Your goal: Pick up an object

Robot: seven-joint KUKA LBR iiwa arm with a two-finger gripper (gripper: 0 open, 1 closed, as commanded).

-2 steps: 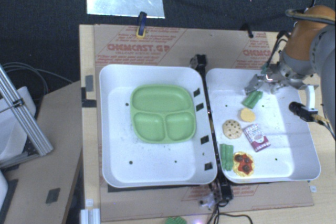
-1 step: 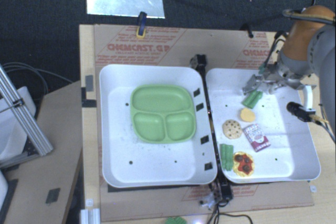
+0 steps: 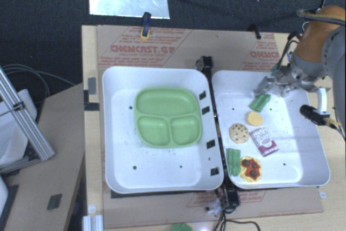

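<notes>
A: Where's the tool (image 3: 268,85)?
B: Over the right bin (image 3: 308,162), near its far edge, just above the green stick-shaped piece (image 3: 260,101). Arm comes in from the right, orange band (image 3: 319,35) above the wrist.

A: Tool state?
B: Can't tell. The tip is a grey blur against the white bin. Nothing visibly between it.

A: Is it touching the green stick?
B: Just beside its upper end. Contact or not, can't tell. The stick lies tilted on the bin floor.

A: What else is in the right bin, relative to that stick?
B: Yellow round piece (image 3: 255,118) just below it. Cookie (image 3: 238,132) below and left of that. Red-and-white packet (image 3: 264,140) just right of the cookie. Further down, near the bin's front-left corner, a second green piece (image 3: 233,162) with a red-and-yellow pizza-like item (image 3: 251,169) touching its right side.

A: Left bin?
B: Left bin (image 3: 116,132) holds 1 green divided plate (image 3: 166,116) with 3 compartments, well left of the stick. Nothing lying on it.

A: Under the bins?
B: Printed cardboard sheet (image 3: 162,46) on the tabletop (image 3: 62,138).
</notes>
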